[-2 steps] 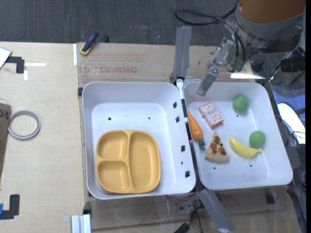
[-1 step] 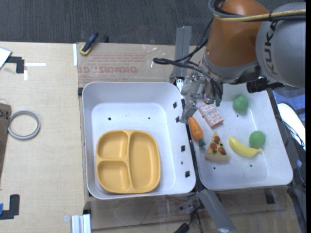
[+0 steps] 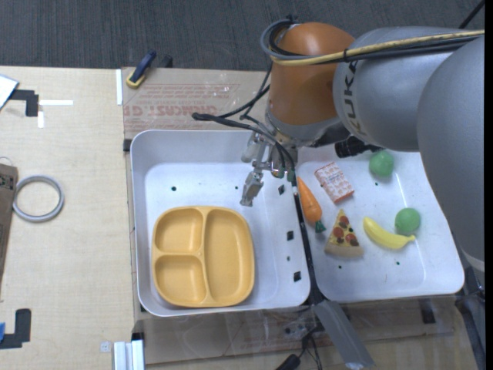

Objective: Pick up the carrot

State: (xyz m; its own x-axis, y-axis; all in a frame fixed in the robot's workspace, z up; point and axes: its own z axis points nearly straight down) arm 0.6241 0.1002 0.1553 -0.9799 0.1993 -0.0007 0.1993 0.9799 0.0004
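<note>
Leftmost, a yellow divided plate (image 3: 204,257) lay in the left bin (image 3: 146,206). Above the plate's upper right corner hung the gripper (image 3: 258,177); whether it was spread or pressed together could not be told. Right of the plate, the carrot (image 3: 309,199) lay against the right bin's (image 3: 431,272) left wall, beside a pizza slice (image 3: 343,236).

Robotics lab bench. Grey KUKA arm (image 3: 408,83) with orange band reaches over two shallow white bins (image 3: 142,230) on a taped cardboard sheet (image 3: 192,102). Left of the bins: plywood benchtop (image 3: 69,268) with tape roll (image 3: 35,197); behind them, dark carpet (image 3: 154,14).
</note>
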